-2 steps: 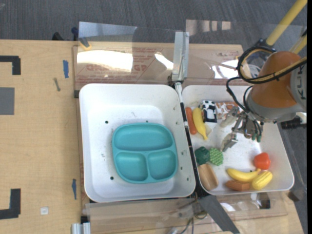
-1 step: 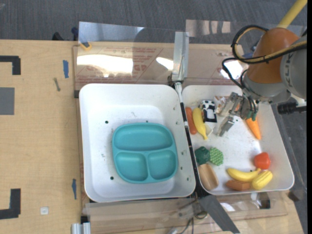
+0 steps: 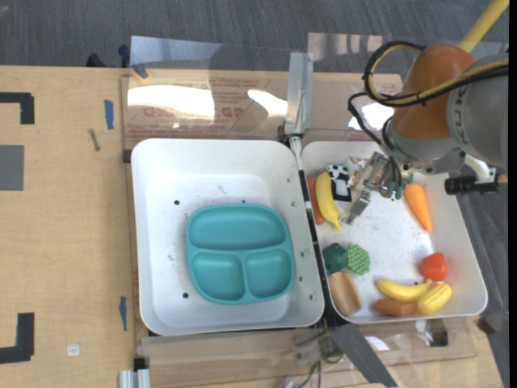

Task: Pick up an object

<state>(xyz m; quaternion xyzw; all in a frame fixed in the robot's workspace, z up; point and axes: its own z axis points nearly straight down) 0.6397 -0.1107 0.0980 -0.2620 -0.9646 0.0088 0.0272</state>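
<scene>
The arm (image 3: 440, 95) hides part of the right bin (image 3: 472, 293).

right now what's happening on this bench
A grey arm with an orange band reaches in from the right and has its tool low over the right bin, beside a banana near that bin's left wall. Nothing shows between its fingers, so nothing is picked up yet. A carrot, broccoli, a tomato and a second banana lie loose in the same bin. The left bin holds a teal divided plate.
</scene>
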